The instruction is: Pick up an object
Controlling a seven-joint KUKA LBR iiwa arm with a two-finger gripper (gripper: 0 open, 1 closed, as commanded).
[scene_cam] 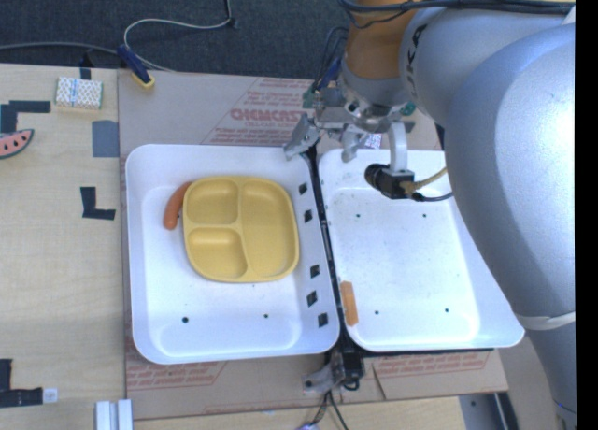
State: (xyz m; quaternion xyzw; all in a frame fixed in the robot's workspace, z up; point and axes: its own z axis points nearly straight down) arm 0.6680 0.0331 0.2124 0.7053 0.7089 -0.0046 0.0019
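A yellow divided plate (241,229) lies in the left bin (159,325). An orange sausage-shaped piece (172,207) rests against the plate's left rim. A second small orange piece (348,302) lies at the left wall of the right bin (420,316), near the front. My gripper (326,146) hangs over the far end of the ridge where the two bins meet, well away from all three objects. Its fingers are spread, one to each side of the ridge, and nothing is between them. The orange-banded wrist and the big grey arm cover the far right.
Both bins sit on a sheet of cardboard (224,120). On the wooden bench to the left are a small patterned block (78,93), a watermelon-slice toy (11,143) and black tape marks. A cable with a blue-yellow plug (136,64) lies at the back.
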